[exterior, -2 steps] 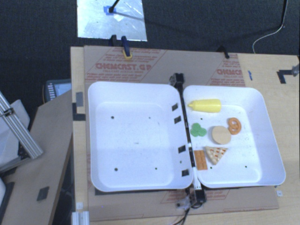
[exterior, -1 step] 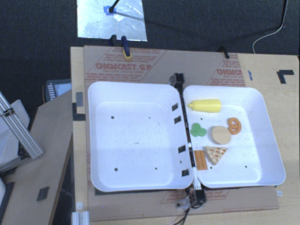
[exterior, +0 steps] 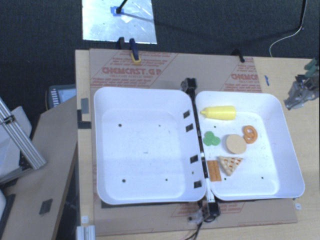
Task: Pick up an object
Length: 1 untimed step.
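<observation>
The right bin (exterior: 280, 134) holds several small toy foods. A yellow oblong piece (exterior: 219, 113) lies near its back left corner. Below it sit a green leafy piece (exterior: 211, 139), a round tan disc (exterior: 236, 144) and an orange pretzel (exterior: 250, 133). A tan waffle-like wedge (exterior: 230, 164) and an orange rectangular cracker (exterior: 214, 170) lie toward the front left. My gripper (exterior: 295, 100) hangs at the far right, outside the right bin's back right corner and well apart from all the pieces.
The left bin (exterior: 100, 149) stands beside the right one, joined along a black-clipped divider (exterior: 196, 134). Both rest on a cardboard sheet (exterior: 150, 69). A shiny metal plate (exterior: 119, 14) lies behind the bench. A white cable (exterior: 285, 36) trails at the back right.
</observation>
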Each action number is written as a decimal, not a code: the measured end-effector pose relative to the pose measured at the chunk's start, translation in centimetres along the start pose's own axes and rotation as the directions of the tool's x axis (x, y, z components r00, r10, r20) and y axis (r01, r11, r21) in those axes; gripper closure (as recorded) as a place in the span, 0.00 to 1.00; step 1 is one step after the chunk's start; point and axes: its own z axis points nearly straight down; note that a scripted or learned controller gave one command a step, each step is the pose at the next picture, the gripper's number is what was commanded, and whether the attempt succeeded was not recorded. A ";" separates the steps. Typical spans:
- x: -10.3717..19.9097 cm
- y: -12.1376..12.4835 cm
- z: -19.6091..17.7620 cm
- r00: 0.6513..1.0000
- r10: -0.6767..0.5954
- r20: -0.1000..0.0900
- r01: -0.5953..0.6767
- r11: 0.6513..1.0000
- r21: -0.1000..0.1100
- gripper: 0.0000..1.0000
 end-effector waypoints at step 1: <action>7.9 2.8 11.9 1.000 0.003 0.001 -0.003 1.000 0.008 1.00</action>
